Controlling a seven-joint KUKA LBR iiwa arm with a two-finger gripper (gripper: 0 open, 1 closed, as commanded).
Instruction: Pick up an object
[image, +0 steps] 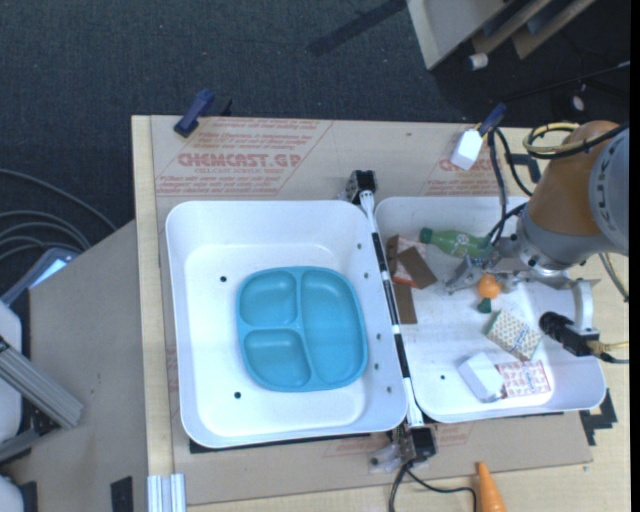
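Arm enters from the right; gripper (478, 272) sits low in the right bin (440, 395), over the upper middle of its floor. Metal fingers (459, 277) read as spread a little, pointing left, with nothing visibly between them; the view is too coarse to be sure of the exact gap. Small orange object (488, 287) lies just beside the fingertips, touching or nearly so; cannot tell which. Judged the likeliest target. It looks small, rounded and rigid, probably light, possibly smooth enough to roll or squirt out of a pinch; best taken across its widest part with the fingers straddling it squarely. Other candidates in the same bin: green bottle (452, 240) lying on its side near the far wall, brown flat piece (412, 268) near the divider, patterned block (513, 333) toward the middle, white block (481, 375) and a red-printed flat packet (526, 379) near the front wall. Flat items would be hard to get under. Left bin (190, 300) holds a blue divided tray (300, 327), well apart from the gripper.
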